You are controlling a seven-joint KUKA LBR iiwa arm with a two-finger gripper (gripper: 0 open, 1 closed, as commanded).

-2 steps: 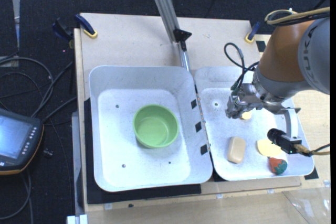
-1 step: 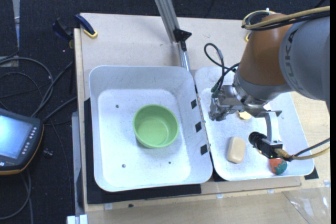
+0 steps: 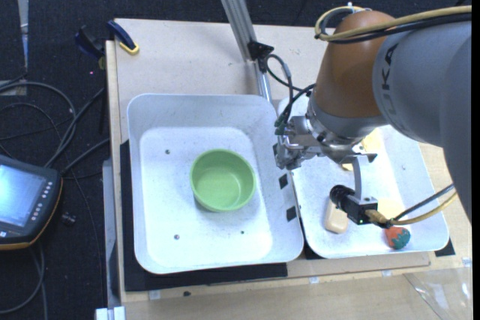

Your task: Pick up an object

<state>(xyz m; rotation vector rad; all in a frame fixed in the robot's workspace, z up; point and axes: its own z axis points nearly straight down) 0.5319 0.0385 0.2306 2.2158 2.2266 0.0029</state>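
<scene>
Green bowl [image 3: 223, 180] sits right way up near the middle of the white bin [image 3: 161, 236] on the view's left side. The gripper [image 3: 287, 154] hangs over the place where the two bins meet, right by the edge of the other bin [image 3: 420, 183]. From the gripper, the bowl lies toward the view's left and a little toward the bottom, near but not touching. I cannot tell if the gripper is spread wide or squeezed together, because the big grey arm [image 3: 431, 79] hides much of it, and I cannot see anything held in it. Two more things lie in the other bin: a small cream block [image 3: 335, 219] and a little orange and blue-green ball [image 3: 397, 237]. Both are toward the bottom right from the gripper, and the ball is well off. I think the bowl is the closest, but only by a little. It is round, so it has no long side, and the gripper would need to move sideways and pinch its rim. The block is small and may be easier to pinch.
</scene>
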